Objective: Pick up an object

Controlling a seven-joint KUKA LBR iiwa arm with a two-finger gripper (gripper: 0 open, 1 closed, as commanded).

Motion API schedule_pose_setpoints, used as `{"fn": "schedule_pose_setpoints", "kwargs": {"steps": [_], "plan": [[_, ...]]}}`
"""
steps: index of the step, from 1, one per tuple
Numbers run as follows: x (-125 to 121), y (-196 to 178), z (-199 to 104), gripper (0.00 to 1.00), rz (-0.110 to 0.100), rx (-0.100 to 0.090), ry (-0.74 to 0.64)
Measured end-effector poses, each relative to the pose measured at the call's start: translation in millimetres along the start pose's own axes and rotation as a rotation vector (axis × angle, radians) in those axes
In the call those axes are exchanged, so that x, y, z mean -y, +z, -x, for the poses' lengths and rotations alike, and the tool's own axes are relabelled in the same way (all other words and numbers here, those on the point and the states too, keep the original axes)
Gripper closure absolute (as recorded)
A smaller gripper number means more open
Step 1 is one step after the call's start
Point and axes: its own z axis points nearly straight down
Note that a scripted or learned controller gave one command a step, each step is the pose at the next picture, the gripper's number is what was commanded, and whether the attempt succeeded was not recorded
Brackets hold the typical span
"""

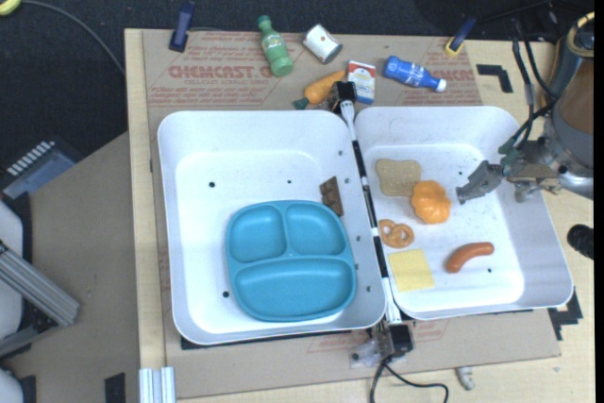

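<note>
Bins first: we count two shallow white plastic bins, glossy with rounded corners, the left bin (189, 203) and the right bin (491, 132), side by side on a tan board surface (142, 109) printed with red lettering. In the left bin we note one smooth blue divided plate (288, 260) with three compartments, and one small dark brown block (330, 194) near the shared wall. In the right bin we count five toy food pieces: a tan bread slice (399, 175), squarish; a lumpy orange fruit-like piece (430, 202) just below it; a twisted pretzel (395, 232); a flat yellow cheese square (411, 269); and a reddish sausage (469, 255), elongated and rounded. Behind the bins on the surface we see one green bottle (276, 47), one blue bottle (413, 74), one small can (322, 43), one carton (360, 81) and one carrot-like orange piece (326, 88). The end effector (478, 181) hovers over the right bin, just right of the orange piece and apart from it; its dark fingers hold nothing, and we cannot tell how far they are spread.
</note>
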Motion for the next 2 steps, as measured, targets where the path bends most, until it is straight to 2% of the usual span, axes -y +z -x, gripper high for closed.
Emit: {"fn": "schedule_pose_setpoints", "kwargs": {"steps": [1,2], "plan": [[-44.1,152.9,-17.1,0.00,0.001,0.000,-0.001],[-118.1,152.3,-46.2,0.00,0.001,-0.001,-0.002]]}}
